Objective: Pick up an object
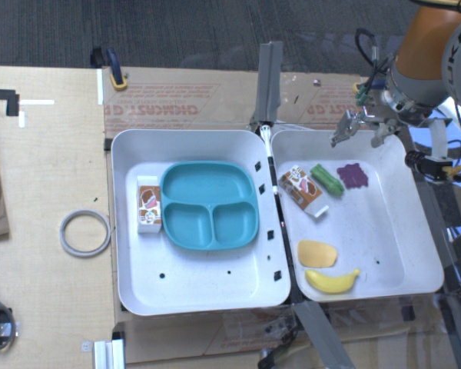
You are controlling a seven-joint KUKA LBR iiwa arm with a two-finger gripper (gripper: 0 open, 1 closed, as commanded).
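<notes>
You had the gripper (363,131) hanging above the far edge of the right bin (415,229), its two fingers spread apart with nothing between them. The arm (430,37) came in from the upper right, its orange band showing above the wrist.

Inside the right bin, you had five things to choose from. A purple, ragged-edged object (354,176) lay nearest the gripper, toward the far side. Just left of it lay a green pickle-shaped item (327,181) on a slant, and beside that a small snack packet (301,190) with a brown and white print, close to the bin's left wall. Toward the near side sat a flat orange-yellow piece (317,254), and just nearer than that a yellow banana (333,280).

In the left bin (131,229) you had a teal divided plate (210,204) with three compartments, and a second small printed packet (149,206) just beside its left rim.

On the bench to the left of the bins lay a grey ring (85,231).
</notes>
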